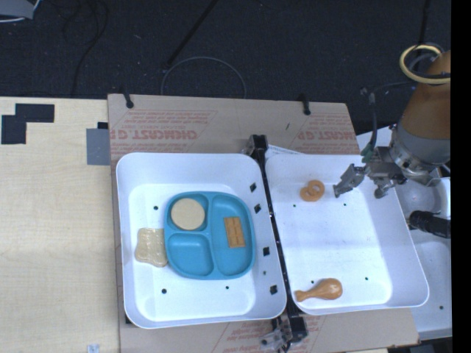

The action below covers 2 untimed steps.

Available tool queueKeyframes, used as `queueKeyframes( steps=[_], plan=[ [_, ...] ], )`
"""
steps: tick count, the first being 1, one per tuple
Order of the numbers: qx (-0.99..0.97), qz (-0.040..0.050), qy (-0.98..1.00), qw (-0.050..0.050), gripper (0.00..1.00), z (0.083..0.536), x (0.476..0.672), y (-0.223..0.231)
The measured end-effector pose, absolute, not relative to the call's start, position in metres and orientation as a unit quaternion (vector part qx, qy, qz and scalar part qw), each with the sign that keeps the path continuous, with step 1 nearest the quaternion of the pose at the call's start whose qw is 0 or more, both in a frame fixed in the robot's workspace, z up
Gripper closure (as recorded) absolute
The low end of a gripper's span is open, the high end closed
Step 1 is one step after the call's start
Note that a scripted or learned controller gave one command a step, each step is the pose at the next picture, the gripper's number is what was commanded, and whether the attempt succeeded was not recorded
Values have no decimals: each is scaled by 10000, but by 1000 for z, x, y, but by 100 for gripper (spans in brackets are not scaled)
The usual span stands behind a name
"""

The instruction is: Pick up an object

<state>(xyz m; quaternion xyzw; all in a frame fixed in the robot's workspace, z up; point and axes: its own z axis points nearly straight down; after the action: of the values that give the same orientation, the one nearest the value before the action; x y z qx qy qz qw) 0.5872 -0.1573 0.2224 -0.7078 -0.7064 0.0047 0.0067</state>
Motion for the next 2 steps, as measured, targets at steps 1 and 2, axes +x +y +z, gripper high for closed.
queueKeyframes(
  steps=[1,2],
  plan=[
    [-7070,8,-7072,14,0,231,590,-157],
    [-7071,20,-7071,29,0,187,588,-157]
  ],
)
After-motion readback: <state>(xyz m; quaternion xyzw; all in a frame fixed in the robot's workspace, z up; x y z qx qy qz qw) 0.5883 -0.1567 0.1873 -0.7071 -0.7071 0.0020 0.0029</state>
